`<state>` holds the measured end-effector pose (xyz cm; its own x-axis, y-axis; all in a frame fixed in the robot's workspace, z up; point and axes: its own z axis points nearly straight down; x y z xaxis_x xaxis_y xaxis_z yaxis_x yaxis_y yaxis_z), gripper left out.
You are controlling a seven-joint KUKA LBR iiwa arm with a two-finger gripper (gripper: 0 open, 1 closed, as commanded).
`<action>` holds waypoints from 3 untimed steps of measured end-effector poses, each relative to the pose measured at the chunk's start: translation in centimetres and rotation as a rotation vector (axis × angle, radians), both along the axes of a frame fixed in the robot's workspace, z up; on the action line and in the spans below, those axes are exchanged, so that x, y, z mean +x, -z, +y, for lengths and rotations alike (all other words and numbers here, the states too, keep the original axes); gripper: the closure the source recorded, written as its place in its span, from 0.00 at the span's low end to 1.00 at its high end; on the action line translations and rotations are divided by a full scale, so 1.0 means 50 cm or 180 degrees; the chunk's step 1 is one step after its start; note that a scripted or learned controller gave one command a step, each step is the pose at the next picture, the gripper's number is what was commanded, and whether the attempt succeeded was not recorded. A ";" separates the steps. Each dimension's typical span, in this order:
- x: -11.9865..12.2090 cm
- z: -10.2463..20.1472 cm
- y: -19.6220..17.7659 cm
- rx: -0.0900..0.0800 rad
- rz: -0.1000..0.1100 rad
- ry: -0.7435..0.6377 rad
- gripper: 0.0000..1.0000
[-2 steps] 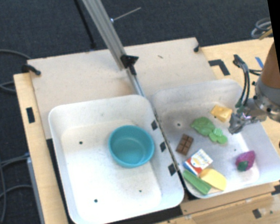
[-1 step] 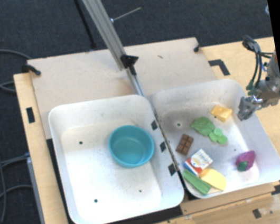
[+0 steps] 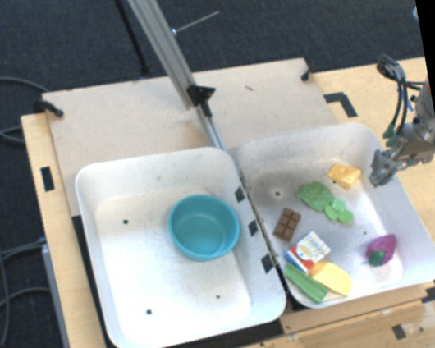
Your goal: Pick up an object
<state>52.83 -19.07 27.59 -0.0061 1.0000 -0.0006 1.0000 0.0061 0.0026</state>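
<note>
My gripper (image 3: 380, 169) hangs at the right edge of the right bin (image 3: 378, 140), just right of a small yellow block (image 3: 344, 176). Nothing shows between its fingers. In the right bin lie a green leafy toy (image 3: 323, 198), a brown chocolate bar (image 3: 286, 223), a small white carton with red and blue print (image 3: 308, 251), a green strip (image 3: 303, 283), a yellow wedge (image 3: 333, 278) and a purple toy (image 3: 380, 249). A teal bowl (image 3: 203, 226) stands in the left bin (image 3: 111, 229).
A slanted metal pole (image 3: 172, 60) rises from the back between the two bins. Cables (image 3: 397, 96) hang by the arm at the right. The bench's wooden border (image 3: 188, 99) surrounds the bins.
</note>
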 end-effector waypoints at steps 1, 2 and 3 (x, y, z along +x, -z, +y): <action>0.041 0.107 0.015 0.0003 0.0007 -0.0003 1.00; 0.074 0.211 0.039 0.0002 0.0012 0.0000 1.00; 0.103 0.327 0.039 0.0003 0.0003 -0.0006 1.00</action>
